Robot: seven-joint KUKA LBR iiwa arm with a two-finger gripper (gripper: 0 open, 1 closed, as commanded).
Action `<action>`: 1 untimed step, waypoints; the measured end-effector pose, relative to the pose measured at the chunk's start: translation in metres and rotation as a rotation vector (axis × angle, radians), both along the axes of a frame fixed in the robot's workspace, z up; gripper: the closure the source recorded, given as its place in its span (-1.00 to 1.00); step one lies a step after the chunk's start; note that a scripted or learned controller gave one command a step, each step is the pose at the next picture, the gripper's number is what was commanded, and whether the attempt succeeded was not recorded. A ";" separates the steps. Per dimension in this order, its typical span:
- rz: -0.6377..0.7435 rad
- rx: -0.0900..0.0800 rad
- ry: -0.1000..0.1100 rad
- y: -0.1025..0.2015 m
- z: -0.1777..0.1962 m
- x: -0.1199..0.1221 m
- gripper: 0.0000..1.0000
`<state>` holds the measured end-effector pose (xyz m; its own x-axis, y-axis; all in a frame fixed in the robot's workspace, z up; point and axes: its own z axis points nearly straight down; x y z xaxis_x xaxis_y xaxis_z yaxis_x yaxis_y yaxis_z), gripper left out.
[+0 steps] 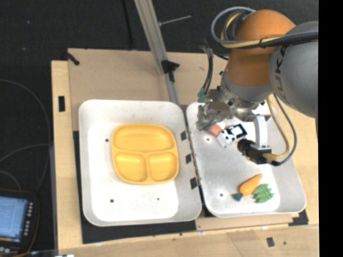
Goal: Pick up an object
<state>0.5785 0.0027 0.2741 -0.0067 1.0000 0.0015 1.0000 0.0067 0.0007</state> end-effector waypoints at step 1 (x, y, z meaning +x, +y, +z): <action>-0.001 -0.001 0.002 0.040 -0.020 -0.021 1.00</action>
